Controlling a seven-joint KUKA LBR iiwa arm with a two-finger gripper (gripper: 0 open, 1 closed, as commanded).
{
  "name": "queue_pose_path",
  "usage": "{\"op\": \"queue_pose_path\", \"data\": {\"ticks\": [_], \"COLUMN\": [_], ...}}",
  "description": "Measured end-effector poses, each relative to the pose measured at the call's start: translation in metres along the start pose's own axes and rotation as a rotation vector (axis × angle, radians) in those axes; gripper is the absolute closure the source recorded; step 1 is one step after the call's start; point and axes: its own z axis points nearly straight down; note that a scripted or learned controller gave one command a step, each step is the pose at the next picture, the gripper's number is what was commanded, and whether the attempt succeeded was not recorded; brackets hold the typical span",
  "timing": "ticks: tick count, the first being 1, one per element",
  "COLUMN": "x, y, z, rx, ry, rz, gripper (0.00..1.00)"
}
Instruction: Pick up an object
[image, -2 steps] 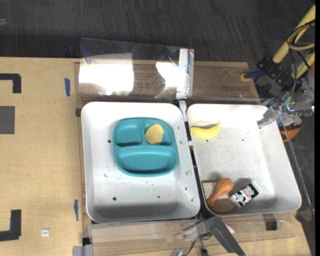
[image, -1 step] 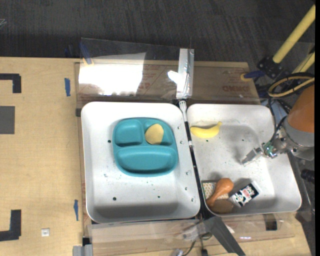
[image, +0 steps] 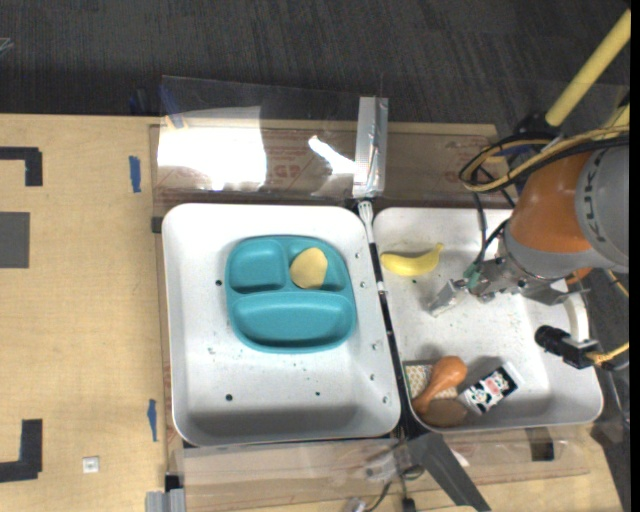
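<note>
While its fingers spread open and hold nothing, the gripper (image: 447, 296) hangs below the banana (image: 410, 262).

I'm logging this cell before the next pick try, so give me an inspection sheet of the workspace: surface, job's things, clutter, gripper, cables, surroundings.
Surface: two white bins side by side, left bin and right bin, on a cardboard-covered bench.
Job's things: banana at the right bin's far left; orange-brown object and small black-and-white carton at its near edge.
Clutter: teal divided tray in the left bin, a yellow round item in its upper right compartment.
Gripper: gripper low over the right bin, nothing between its fingers.
Cables: yellow and black cables looped behind the arm.
Surroundings: dark carpet; clear plastic sheet behind the bins.
</note>
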Motion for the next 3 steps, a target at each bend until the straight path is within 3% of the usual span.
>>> {"op": "queue_pose_path", "data": {"ticks": [1, 2, 3], "x": [-0.025, 0.039, 0.045], "y": [0.011, -0.052, -0.089], "z": [0.001, -0.011, -0.002], "rx": [0.003, 0.01, -0.002], "ry": [-0.003, 0.002, -0.003], "rz": [0.178, 0.199, 0.004], "gripper": [0.0, 0.0, 0.0]}}
